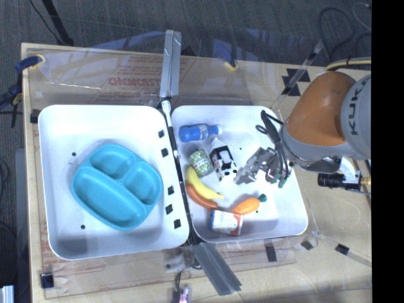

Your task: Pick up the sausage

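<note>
Camera view from above the bench: the grey KUKA arm [328,122], orange band above its wrist, reaches in from the right and hangs its gripper [252,169] over the right bin [293,197]. How the gripper is set cannot be told at this slant, and nothing shows pinched in it. It sits above bare white floor near the bin's middle, just right of a small black-and-white object [222,160] and above the toy carrot [245,206].

The sausage [201,197], an orange-brown curved piece, lies near the bin's left wall, touching the underside of the yellow banana [201,185] and well apart from the gripper. Just above the banana rests a small green-patterned can [200,161], and beyond it a blue bottle [197,132] lies on its side near the bin's far edge. A small white carton with a red-orange side [226,222] sits at the near wall, just below the carrot.

Across the divider, the left bin [57,232] carries a blue three-compartment plate [117,185] set at a slant near its middle. Both bins rest side by side on the pale wooden bench [341,270].
</note>
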{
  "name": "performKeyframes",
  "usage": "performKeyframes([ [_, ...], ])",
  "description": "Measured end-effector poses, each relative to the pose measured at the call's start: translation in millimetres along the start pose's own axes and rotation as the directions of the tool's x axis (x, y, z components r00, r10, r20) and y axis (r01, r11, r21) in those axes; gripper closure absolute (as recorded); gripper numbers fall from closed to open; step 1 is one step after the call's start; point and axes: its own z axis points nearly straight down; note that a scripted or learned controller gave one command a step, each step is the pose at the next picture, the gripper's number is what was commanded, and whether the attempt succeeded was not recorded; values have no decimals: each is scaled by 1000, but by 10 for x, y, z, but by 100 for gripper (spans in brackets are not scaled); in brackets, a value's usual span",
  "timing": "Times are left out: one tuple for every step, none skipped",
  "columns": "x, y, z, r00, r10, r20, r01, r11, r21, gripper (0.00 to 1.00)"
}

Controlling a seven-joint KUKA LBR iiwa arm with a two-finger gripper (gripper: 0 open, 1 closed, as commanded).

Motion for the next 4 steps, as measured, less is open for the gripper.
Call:
performKeyframes([
  [-12, 13, -107, 1000, -5, 2, 5, 1000, -1, 100],
  [-24, 26, -212, 1000, -9, 4, 9, 1000, -2, 100],
  [-37, 38, -317, 1000, -12, 7, 12, 1000, -3, 100],
  [-49, 50, -421, 1000, -16, 10, 16, 1000, -3, 100],
])
